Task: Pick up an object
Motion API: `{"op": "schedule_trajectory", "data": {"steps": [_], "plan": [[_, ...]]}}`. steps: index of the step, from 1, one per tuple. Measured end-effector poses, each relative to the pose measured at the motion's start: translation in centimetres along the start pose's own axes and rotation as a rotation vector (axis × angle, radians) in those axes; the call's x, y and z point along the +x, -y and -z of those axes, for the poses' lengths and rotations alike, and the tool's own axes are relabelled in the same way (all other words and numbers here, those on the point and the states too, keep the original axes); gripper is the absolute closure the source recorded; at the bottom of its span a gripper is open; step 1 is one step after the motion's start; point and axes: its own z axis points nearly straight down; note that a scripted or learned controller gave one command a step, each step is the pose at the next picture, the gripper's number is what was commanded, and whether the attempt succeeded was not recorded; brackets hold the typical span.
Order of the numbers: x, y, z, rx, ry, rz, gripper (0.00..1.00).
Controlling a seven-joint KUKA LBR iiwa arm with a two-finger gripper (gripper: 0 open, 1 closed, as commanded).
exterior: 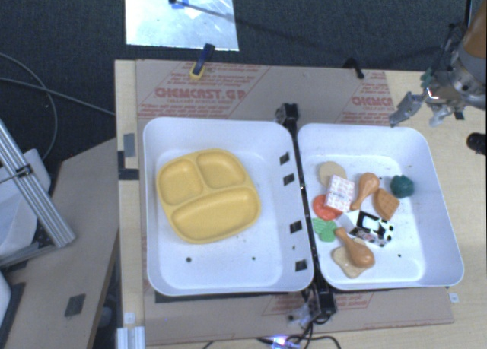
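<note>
We count two white bins: left bin with one yellow three-compartment plastic tray, right bin with a cluster of small toy foods toward its left side. Two tan drumsticks, one checkered cracker, one red piece, one green piece, one teal ball, one black-white item. Gripper sits above the right bin's far right corner, fingers spread apart, holding nothing.
</note>
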Motion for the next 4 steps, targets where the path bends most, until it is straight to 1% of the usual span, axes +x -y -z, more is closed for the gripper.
{"op": "schedule_trajectory", "data": {"steps": [1, 2, 3, 4], "plan": [[4.0, 0.3, -16.5, 0.009, -0.004, 0.005, 0.00], [-0.4, 9.1, -15.6, 0.008, -0.001, -0.007, 0.00], [3.1, -0.8, -15.4, -0.010, 0.001, 0.008, 0.00], [-0.3, 0.0, -15.5, -0.001, 0.000, -0.002, 0.00]]}}
